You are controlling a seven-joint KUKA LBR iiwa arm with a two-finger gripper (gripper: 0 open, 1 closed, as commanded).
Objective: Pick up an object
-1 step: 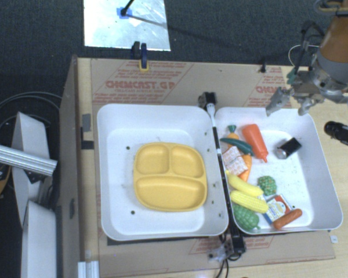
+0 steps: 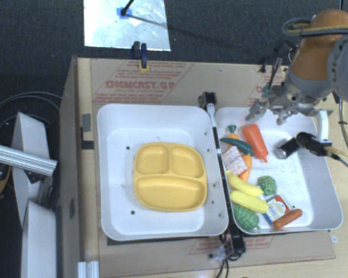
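My gripper (image 2: 268,114) hangs over the far edge of the right bin (image 2: 322,181), open, with nothing between its fingers. Just in front of it and slightly left lies an orange carrot (image 2: 255,142), next to a green pepper (image 2: 238,143) and a small printed packet (image 2: 234,158). Further forward in the same bin are a yellow banana (image 2: 242,183), a corn cob (image 2: 248,200), a green broccoli piece (image 2: 267,185), a green pickle (image 2: 245,218), a small carton (image 2: 274,205) and a red sausage (image 2: 287,218).
The left bin (image 2: 113,155) holds a yellow divided plate (image 2: 169,175). A black divider (image 2: 216,155) runs between the two bins. The toys crowd the right bin's left half; its right half shows bare white floor.
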